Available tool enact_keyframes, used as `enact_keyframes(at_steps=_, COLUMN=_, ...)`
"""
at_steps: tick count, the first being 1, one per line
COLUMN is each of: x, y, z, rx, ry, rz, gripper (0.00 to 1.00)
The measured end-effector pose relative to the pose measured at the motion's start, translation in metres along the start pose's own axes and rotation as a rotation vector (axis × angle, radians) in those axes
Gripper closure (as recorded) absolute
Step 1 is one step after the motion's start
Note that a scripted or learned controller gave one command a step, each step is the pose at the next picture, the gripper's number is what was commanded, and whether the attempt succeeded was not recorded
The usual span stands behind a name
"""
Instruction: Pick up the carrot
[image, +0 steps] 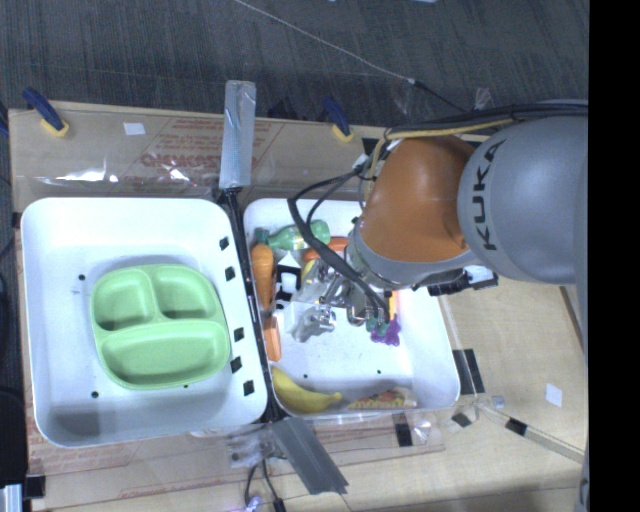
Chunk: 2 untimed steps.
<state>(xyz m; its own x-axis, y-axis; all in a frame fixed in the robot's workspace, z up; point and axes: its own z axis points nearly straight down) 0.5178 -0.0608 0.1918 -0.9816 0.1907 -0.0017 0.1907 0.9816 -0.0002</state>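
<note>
Gripper (325, 318) is down inside the right bin (432, 362), hanging over bare floor near the middle; fingers look metallic and cluttered from this angle, can't tell if they're apart or together, nothing visibly between them. Carrot (263, 272) lies along the bin's left wall, just beside the gripper to its left, long axis running up-down in the view, apart from the fingers as far as I can see. My read: approach step, grasp not made yet. Next move needs a sideways shift toward the left wall, wrist lined up across the carrot's width, then a descent; the wall is tight there, so one finger may foul it. Count in the right bin: one carrot, one banana (303, 396) at the near edge, one purple thing (386, 334) right of the gripper, one green item (297, 238) at the far end, partly hidden by cables. Left bin (50, 300): one green divided plate (158, 326), three compartments. Two bins total.
</note>
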Motion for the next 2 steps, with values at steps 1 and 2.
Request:
enact_keyframes(at_steps=1, x=0.005, y=0.032, z=0.000, rx=0.000, ry=0.000, rz=0.491, gripper=1.00)
enact_keyframes(at_steps=2, x=0.024, y=-0.010, z=-0.030, rx=0.000, ry=-0.001, rz=0.609, gripper=1.00)
